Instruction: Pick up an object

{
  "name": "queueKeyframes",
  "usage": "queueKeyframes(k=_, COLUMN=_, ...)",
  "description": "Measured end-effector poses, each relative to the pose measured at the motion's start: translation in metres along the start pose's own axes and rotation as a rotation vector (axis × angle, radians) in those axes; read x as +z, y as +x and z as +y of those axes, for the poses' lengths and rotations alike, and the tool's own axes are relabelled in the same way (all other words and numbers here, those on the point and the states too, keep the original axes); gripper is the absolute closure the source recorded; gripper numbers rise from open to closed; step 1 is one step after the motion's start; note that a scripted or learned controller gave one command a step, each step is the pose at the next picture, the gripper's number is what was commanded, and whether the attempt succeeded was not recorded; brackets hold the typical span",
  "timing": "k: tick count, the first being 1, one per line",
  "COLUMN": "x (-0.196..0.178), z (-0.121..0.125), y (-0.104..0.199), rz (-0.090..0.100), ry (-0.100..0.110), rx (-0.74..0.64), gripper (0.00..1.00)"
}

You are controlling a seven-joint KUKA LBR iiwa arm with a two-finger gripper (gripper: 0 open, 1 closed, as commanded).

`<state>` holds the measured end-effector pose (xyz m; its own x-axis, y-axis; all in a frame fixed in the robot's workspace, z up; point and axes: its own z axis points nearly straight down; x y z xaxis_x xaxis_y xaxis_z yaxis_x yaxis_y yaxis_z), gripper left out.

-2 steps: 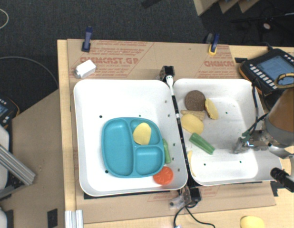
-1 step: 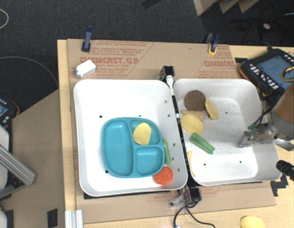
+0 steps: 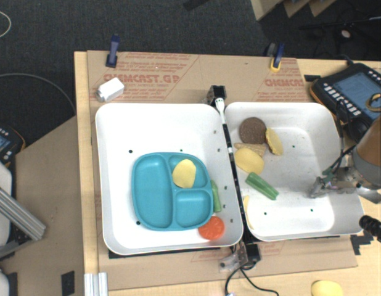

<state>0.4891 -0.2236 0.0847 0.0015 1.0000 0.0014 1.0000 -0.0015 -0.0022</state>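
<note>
My gripper [image 3: 320,187] hangs low over the right side of the right bin [image 3: 301,227], above bare white floor, with nothing seen in it. To its left in that bin lie a green stick-shaped piece [image 3: 262,186], a pale yellow lump [image 3: 248,161], a brown round disc [image 3: 253,129] and a small yellow piece [image 3: 274,142]. The left bin [image 3: 116,140] holds a blue divided plate [image 3: 156,193] with a yellow piece [image 3: 184,173] in its upper right compartment. A thin green piece [image 3: 216,197] lies along the plate's right edge, and an orange-red round item [image 3: 211,228] sits by its lower right corner.
The bins stand on a cardboard sheet held by blue clamps [image 3: 112,51]. A small white block [image 3: 110,90] lies on the cardboard at the upper left. A black handheld panel [image 3: 351,94] sits at the far right, and a yellow object [image 3: 326,287] lies below the bench's lower right corner.
</note>
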Motion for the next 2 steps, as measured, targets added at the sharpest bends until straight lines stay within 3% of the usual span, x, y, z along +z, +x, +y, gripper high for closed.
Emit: queueKeyframes(k=2, x=0.0001, z=-0.0102, y=-0.0002, rz=-0.001, ry=-0.002, rx=0.0, gripper=1.0)
